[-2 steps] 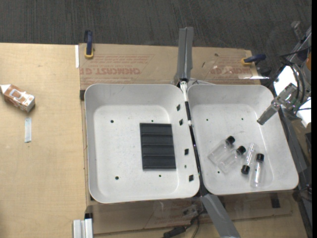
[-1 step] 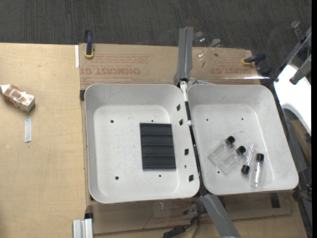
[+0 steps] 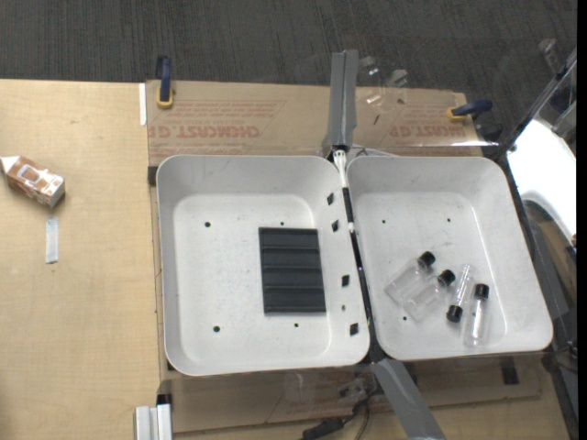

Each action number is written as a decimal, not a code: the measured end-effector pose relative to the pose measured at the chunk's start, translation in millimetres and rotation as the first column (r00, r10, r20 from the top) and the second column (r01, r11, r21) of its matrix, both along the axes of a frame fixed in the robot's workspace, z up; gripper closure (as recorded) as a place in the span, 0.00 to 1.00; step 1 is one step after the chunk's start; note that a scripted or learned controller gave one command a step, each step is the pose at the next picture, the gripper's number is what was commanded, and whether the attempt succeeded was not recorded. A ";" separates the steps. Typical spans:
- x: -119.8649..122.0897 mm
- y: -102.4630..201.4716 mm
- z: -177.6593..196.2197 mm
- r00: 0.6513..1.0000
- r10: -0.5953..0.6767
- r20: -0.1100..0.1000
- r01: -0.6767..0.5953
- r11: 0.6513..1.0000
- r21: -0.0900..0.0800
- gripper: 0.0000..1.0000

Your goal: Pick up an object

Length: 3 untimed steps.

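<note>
Camera view: wooden bench top [image 3: 73,337], brown cardboard sheet [image 3: 229,122] behind the right shallow white plastic bin [image 3: 518,236]. The left white bin [image 3: 170,273] touches that bin's left wall and holds a black ribbed rectangular block [image 3: 293,270], flat near its centre with open floor on all sides. A cluster of small clear vials with black caps [image 3: 445,291] lies inside the right bin, near its front right corner, vials touching or overlapping. Gripper state: can't tell. My read: approach step, nothing picked yet. Next move needs a straight descent on one target. The block is the easier one; the vials are crowded, close to the front wall, and likely to roll.
</note>
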<state>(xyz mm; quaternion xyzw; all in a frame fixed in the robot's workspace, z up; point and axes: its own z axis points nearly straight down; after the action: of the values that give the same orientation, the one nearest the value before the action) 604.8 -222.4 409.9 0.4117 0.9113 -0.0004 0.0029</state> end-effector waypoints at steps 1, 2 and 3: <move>38.6 0.1 32.0 1.000 -0.007 -0.002 0.007 1.000 0.002 1.00; 48.9 -0.2 31.8 0.999 -0.032 -0.002 0.032 0.999 0.001 1.00; 52.0 0.7 33.0 1.000 0.012 -0.001 -0.012 1.000 0.001 1.00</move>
<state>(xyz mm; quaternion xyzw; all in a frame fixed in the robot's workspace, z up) 656.8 -221.7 442.9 0.4062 0.9138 -0.0003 0.0024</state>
